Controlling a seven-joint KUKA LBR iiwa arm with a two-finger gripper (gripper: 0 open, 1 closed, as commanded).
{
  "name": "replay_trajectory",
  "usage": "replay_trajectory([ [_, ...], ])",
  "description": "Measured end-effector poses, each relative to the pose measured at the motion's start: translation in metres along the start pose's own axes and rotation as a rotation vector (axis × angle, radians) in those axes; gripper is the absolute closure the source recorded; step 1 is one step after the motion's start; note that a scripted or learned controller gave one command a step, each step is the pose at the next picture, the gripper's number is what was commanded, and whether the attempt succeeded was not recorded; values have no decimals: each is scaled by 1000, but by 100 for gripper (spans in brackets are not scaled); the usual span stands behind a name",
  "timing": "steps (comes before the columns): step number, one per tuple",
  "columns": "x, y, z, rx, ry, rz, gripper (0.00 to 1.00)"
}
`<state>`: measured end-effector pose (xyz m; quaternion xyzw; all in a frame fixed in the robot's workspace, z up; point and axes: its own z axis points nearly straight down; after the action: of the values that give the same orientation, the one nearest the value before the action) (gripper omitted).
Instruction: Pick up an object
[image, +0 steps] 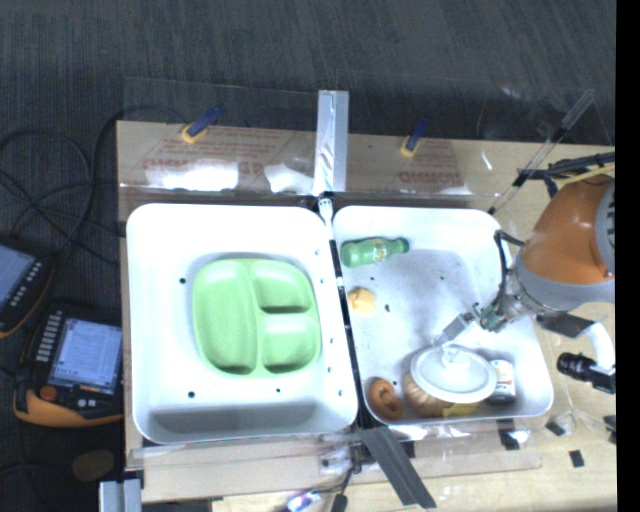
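Note:
The right bin (420, 290) holds a green bottle (373, 250) lying on its side at the back left, and a small orange piece (362, 299) just in front of it. Along the front wall sit a brown rounded object (382, 397), a white round lidded container (452, 373) and a small yellow and red pack (502, 383). My gripper (466, 323) hangs low over the right bin, just behind the white container and apart from the bottle. The grey arm with its orange band (565, 245) reaches in from the right.
The left bin (160, 300) bears a green divided plate (256, 314) in its middle. A raised divider (338, 300) separates the two bins. Clips and tape lie on the board behind them, and cables and a handheld screen lie off to the left.

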<state>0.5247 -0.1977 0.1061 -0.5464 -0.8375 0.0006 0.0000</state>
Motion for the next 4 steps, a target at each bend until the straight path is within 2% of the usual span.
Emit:
replay_trajectory([
  [1, 0, 0, 0, 0, 1, 0, 0],
  [2, 43, -3, -14, -18, -15, -368, 0],
  [3, 45, -3, -21, -17, -10, -369, 100],
  [4, 21, 56, 15, -8, -5, -335, 100],
])
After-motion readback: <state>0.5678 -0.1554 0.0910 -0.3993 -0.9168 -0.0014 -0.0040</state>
